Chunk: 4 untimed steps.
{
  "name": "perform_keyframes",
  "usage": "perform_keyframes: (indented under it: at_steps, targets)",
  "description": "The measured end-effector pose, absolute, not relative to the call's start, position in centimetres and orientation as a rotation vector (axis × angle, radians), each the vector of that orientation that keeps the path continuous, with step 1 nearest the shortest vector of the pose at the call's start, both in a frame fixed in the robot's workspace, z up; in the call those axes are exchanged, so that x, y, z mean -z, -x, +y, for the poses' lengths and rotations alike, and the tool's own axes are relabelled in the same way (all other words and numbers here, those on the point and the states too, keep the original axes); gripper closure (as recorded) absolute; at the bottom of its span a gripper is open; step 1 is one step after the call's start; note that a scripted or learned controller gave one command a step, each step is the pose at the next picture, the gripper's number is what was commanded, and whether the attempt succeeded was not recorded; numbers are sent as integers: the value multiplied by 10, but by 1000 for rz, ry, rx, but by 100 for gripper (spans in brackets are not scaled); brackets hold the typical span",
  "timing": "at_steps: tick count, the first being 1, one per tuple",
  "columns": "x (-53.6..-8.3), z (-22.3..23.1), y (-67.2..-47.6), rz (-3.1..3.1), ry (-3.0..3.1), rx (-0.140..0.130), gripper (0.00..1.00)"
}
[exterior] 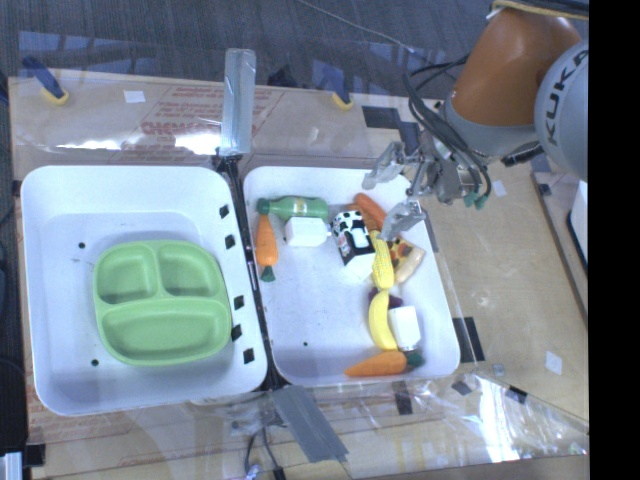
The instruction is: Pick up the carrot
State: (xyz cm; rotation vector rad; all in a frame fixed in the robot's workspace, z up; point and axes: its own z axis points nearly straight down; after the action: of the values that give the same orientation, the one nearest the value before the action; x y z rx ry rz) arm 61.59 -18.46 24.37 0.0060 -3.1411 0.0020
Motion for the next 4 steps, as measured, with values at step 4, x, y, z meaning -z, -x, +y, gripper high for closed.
perform_keyframes:
  at_steps: [4]
  targets:
    - [-248, -174, -567, -3147, -260, -9, 0]
